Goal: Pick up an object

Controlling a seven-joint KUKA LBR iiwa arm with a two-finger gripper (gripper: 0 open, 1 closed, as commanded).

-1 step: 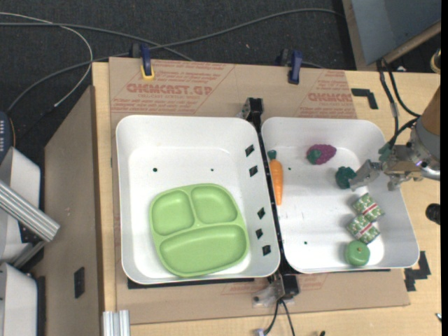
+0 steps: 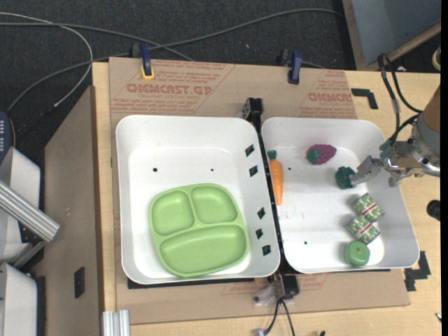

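Cardboard-topped bench, two white bins; right bin [image 2: 392,208] holds the toys. Gripper [image 2: 364,172] low beside the dark green object [image 2: 344,178], jaw state indeterminate, nothing visibly held. Step judged: approach. Next move needs the fingers centred over it, then closing. Object small, lumpy, dark green, near the bin's right wall.

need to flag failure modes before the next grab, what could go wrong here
1. The gripper sits at the dark green object, close to the right bin's far wall; it may nudge the object away rather than grasp it.
2. The three patterned blocks lie packed together beside the green round object, so a grab there could catch two things.
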